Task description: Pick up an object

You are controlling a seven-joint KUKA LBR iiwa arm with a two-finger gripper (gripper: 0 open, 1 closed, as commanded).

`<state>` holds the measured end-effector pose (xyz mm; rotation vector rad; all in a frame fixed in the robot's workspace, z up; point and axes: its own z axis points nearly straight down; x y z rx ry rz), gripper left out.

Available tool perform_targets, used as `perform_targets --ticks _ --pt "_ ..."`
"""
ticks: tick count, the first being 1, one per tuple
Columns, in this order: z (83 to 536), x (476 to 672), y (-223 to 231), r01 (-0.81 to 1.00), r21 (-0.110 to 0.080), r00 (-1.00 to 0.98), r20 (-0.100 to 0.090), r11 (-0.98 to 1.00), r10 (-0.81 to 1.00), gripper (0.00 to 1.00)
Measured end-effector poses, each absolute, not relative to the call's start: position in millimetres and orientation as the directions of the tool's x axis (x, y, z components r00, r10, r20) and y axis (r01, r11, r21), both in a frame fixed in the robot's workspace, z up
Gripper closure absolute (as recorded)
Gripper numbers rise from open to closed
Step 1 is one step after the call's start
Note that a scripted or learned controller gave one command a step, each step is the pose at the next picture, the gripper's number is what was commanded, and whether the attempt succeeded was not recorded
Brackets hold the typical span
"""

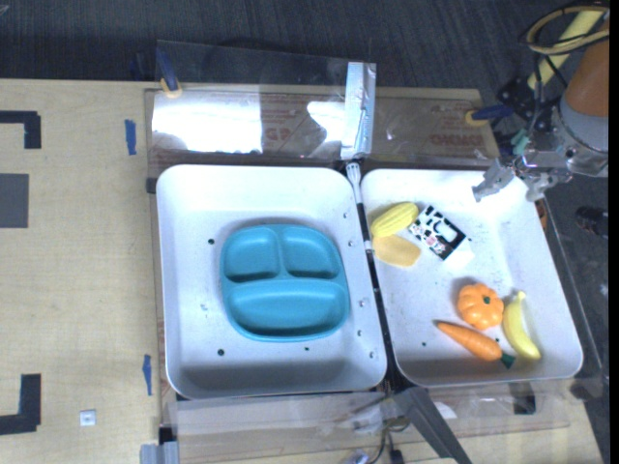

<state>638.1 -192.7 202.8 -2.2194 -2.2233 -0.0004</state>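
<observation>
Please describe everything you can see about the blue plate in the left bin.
The blue plate is a rounded, turquoise tray that looks like smooth plastic. Raised ridges divide it into three compartments: two smaller ones at the far side and one wide one at the near side. Nothing lies in them. It rests flat, right side up, near the middle of the left bin, touching only the bin's floor.

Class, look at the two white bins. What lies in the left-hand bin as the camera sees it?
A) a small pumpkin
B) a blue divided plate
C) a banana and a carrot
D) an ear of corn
B: the blue divided plate lies in the left bin, while the banana, carrot, pumpkin and corn all lie in the right bin.
</observation>
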Motion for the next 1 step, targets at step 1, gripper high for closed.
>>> perform_targets --ticks 1 --pt "103.3 664.7 -127.5 0.981 0.006 -0.195 -0.003 0.195 0.981 0.00"
